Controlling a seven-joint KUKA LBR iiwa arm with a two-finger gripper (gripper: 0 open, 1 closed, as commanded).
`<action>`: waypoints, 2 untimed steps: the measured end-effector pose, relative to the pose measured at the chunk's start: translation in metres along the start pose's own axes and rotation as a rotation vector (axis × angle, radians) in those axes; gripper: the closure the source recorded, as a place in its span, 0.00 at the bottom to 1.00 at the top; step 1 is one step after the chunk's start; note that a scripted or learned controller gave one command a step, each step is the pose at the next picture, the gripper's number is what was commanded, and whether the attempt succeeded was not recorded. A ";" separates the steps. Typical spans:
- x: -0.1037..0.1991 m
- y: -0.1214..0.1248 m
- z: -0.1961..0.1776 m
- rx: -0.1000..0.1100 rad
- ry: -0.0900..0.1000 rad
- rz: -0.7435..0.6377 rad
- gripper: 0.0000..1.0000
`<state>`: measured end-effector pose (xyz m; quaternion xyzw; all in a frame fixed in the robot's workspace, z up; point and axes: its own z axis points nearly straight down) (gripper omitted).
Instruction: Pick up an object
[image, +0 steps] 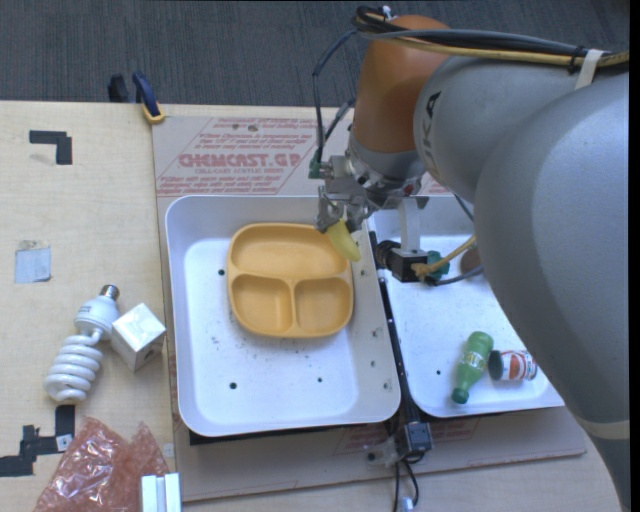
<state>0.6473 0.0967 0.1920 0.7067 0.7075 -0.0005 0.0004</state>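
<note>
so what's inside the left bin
A yellow divided plate lies in the left bin. A small yellow piece sits at the gripper over its rim. The bin floor beneath the plate is covered.

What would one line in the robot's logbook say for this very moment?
gripper: over left bin's far right corner | small yellow object: at fingertips, grasp unclear | yellow divided plate: in left bin

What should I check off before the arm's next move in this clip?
1. Claw over the left bin: ok.
2. Small yellow piece just below the claw, firmly gripped: cannot tell.
3. Yellow divided plate lying flat in the left bin: ok.
4. Claw clear of the plate's rim: cannot tell, they overlap from above.
5. Green bottle and small can lying in the right bin, away from the claw: ok.
</note>
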 end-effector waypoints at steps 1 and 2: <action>0.044 -0.042 -0.059 0.000 0.000 -0.001 1.00; 0.090 0.012 0.023 0.001 -0.001 -0.001 1.00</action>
